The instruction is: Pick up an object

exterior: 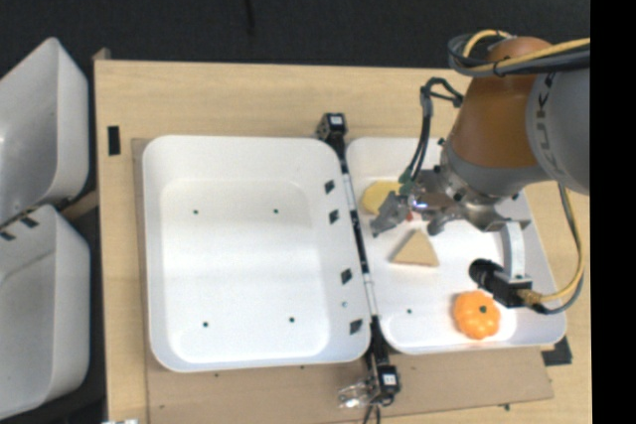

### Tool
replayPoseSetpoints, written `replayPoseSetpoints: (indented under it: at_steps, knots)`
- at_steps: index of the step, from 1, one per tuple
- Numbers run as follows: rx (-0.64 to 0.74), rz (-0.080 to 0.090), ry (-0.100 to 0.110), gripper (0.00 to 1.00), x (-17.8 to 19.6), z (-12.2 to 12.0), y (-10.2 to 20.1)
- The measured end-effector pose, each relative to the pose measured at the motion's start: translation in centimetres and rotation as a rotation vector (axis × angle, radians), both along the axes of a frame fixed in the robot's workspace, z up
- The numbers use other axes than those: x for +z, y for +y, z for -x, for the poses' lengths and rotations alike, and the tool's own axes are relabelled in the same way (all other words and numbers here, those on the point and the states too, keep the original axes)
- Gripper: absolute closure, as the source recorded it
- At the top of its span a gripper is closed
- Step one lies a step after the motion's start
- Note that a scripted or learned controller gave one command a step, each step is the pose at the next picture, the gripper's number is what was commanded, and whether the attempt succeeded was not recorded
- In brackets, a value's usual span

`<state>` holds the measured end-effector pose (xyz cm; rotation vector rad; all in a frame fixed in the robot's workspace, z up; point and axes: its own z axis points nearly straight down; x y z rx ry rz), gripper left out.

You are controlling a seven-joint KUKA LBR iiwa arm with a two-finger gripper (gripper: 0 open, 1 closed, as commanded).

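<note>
Jaws (405,213) just above tan wedge (415,252)

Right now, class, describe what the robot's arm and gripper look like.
The arm is grey with a broad orange band above the wrist. Dark and yellow cables run along it. The gripper is small, dark metal.

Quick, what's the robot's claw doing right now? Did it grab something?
Gripper: cannot be told. It hangs low in the right bin, next to the yellow object.
</note>
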<state>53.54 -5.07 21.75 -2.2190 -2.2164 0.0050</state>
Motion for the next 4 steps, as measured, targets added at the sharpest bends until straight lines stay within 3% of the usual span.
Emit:
replayPoseSetpoints:
  at_steps: [1, 2, 3, 4]
  knots:
    - [-0.007, 0.004, -0.001, 0.0, -6.5, 2.7, -10.5]
    - [0.008, 0.001, -0.007, 0.0, -12.0, -2.9, -4.4]
    - [-0.001, 0.002, -0.008, 1.0, -10.6, -2.8, -4.9]
    - [-0.005, 0.003, -0.01, 1.0, -9.6, -2.8, -5.1]
